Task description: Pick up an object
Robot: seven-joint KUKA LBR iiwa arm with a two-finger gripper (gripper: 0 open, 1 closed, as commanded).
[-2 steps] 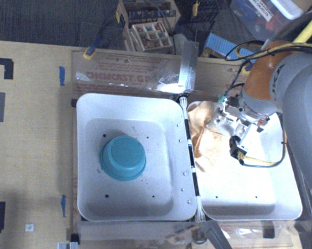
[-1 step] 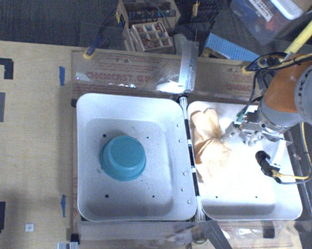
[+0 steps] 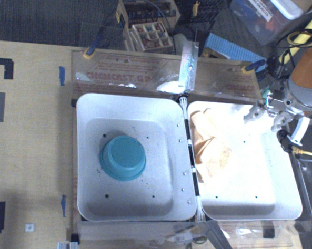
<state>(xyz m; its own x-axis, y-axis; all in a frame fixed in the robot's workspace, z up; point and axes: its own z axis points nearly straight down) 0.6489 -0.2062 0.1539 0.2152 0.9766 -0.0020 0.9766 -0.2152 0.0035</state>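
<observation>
An upturned teal bowl (image 3: 123, 157) sits in the left bin (image 3: 88, 112), a little left of its middle. A tan, crumpled cloth-like piece (image 3: 206, 144) lies along the left side of the right bin (image 3: 277, 202). My gripper (image 3: 264, 119) hangs over the far right corner of the right bin, well away from both objects. Its fingers (image 3: 250, 116) stand apart and hold nothing. The orange band (image 3: 309, 68) of the arm shows above it at the right edge.
A raised divider (image 3: 188, 144) separates the two bins. Clear plastic panels (image 3: 132, 75) stand behind the bins. Boxes, cables and a blue pad (image 3: 226, 46) clutter the floor beyond the bench.
</observation>
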